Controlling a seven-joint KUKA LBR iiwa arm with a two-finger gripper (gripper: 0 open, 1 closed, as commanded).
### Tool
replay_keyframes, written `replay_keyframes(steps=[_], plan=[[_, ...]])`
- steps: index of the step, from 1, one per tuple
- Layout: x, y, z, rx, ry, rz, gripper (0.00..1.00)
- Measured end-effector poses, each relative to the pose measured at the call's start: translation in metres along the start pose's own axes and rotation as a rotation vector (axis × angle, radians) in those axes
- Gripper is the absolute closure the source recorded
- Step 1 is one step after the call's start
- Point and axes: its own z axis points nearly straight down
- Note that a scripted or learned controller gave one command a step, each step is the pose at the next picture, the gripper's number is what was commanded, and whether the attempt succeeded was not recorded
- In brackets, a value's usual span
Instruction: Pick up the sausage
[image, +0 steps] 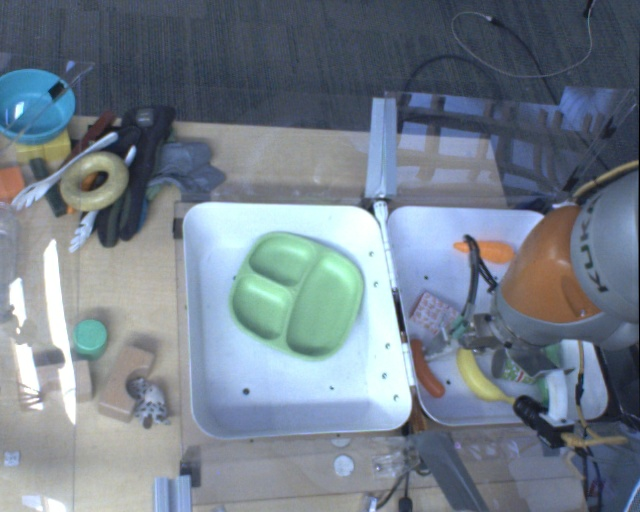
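**Sausage at the right bin's near-left corner**

Lying in the right bin, the sausage rests close against that bin's left wall, toward the near-left corner. It is reddish orange and slender. Its long axis runs roughly along the wall, slightly slanted: the far end points up the view toward the divider between the bins, and the near end angles a little to the right, toward the bin's front edge.

Just beside it on the right lies a yellow banana, curving along the bin floor. Beyond the sausage's far end sits a small pink patterned packet. An orange carrot lies well apart, near the bin's far side.

The gripper is low over the right bin, between the packet and the banana, near the sausage but not on it. Whether its fingers are apart or together cannot be told, as they are small and cluttered by wiring. The arm's orange band rises behind it on the right.

In the left bin sits a green divided plate.
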Motion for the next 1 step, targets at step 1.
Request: replay_keyframes(steps=[1], plan=[[0.0,0.0,0.0,0.0,0.0,0.0,0.0]])
